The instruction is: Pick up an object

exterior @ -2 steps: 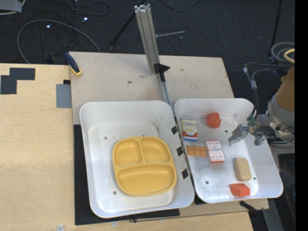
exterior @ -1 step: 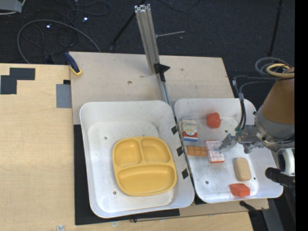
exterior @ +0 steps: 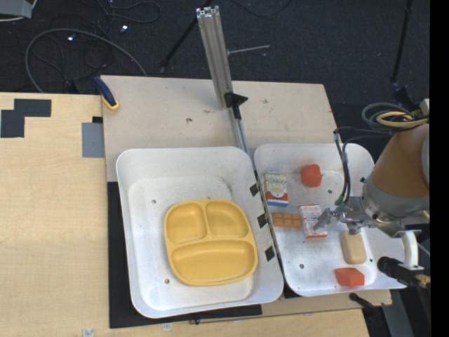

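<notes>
The right bin (exterior: 302,272) holds several small items. A red-and-white packet (exterior: 309,220) lies in its middle, with an orange waffle-like piece (exterior: 284,220) just to its left. A white carton with blue and red print (exterior: 276,189) stands near the bin's left wall, and a red block (exterior: 311,175) sits behind it. A tan bread-shaped piece (exterior: 353,248) and a red piece (exterior: 349,277) lie toward the front right. My gripper (exterior: 325,220) is low in this bin, right beside the packet's right edge, between it and the tan piece.
The left bin (exterior: 140,188) carries a yellow divided plate (exterior: 209,241). Black clips (exterior: 261,220) line the wall between the bins. A metal post (exterior: 216,51) rises behind the bins. The arm's body (exterior: 400,177) overhangs the right bin's right side.
</notes>
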{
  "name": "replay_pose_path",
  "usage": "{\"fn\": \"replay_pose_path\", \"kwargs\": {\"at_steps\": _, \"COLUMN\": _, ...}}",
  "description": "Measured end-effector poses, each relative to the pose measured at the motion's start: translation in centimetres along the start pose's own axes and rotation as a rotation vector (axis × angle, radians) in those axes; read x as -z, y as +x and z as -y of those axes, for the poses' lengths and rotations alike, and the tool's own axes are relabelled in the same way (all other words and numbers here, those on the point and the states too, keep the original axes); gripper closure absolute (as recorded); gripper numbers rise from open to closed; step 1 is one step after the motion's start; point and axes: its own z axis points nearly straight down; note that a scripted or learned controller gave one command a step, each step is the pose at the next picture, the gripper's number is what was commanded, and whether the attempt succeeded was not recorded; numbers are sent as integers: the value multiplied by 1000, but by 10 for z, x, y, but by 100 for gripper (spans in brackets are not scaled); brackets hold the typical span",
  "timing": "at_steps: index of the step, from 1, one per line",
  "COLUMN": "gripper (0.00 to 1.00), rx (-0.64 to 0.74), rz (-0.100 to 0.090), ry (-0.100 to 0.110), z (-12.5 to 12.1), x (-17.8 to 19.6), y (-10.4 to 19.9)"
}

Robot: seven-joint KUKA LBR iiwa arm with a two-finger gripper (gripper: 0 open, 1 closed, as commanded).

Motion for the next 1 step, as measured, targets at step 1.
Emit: {"fn": "replay_pose_path", "kwargs": {"at_steps": 1, "gripper": 0, "rx": 2, "rz": -6, "ry": -14, "z": -5, "x": -27, "y": 2}}
